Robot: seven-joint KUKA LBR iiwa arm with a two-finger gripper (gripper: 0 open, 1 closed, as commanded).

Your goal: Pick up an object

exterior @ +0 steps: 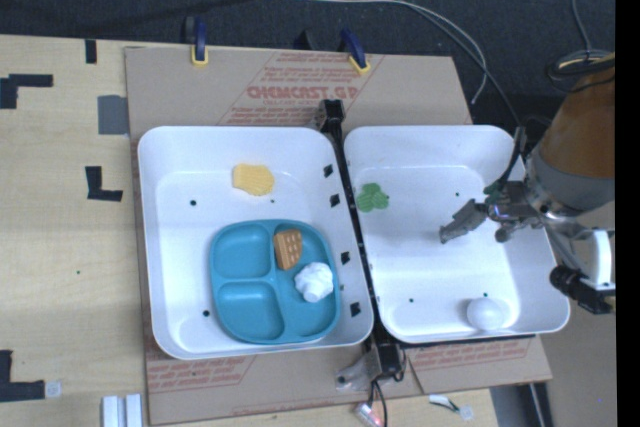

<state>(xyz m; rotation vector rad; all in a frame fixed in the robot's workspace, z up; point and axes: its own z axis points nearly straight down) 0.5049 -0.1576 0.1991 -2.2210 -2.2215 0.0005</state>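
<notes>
Green leafy toy piece (373,197) lies loose at nine o'clock in the right white bin (500,145), likely the nearest pick. It looks lumpy, with no clear long axis. Two-finger gripper (470,222) hovers at three o'clock, fingers spread, holding nothing, seemingly mid-approach.

My bench (60,245) is pale wood, marked with scattered dark tape pieces. A brown cardboard sheet (290,85) with red print lies flat on it, clipped at the far edge by two blue-and-yellow clamps (200,43). On that sheet sit two shallow white bins side by side, touching: the left bin (160,245) and the right bin (420,150).
</notes>
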